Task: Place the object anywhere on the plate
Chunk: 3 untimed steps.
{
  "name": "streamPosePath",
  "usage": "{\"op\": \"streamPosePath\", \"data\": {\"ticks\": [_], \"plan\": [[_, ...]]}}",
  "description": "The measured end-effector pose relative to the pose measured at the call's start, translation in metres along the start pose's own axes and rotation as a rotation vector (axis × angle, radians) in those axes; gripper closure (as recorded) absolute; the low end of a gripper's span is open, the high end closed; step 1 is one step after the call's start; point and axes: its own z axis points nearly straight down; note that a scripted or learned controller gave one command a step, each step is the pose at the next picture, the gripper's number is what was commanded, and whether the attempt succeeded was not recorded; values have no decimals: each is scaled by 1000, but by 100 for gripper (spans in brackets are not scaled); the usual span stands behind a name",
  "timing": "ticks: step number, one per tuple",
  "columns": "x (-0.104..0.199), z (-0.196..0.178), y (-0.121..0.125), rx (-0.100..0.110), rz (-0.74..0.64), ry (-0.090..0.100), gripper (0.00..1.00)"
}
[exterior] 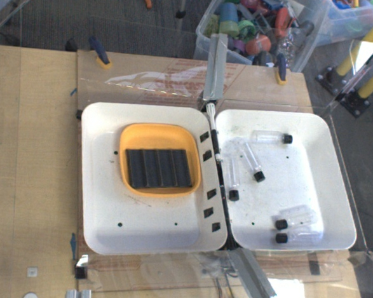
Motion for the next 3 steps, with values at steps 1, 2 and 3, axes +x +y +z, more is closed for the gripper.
{"op": "streamPosePath", "data": {"ticks": [1, 2, 3], "plan": [[-5, 0, -1, -2, -321, -1, 100], [-14, 0, -2, -2, -613, 0, 100], [-9, 1, -1, -3, -708, -1, 100]]}}
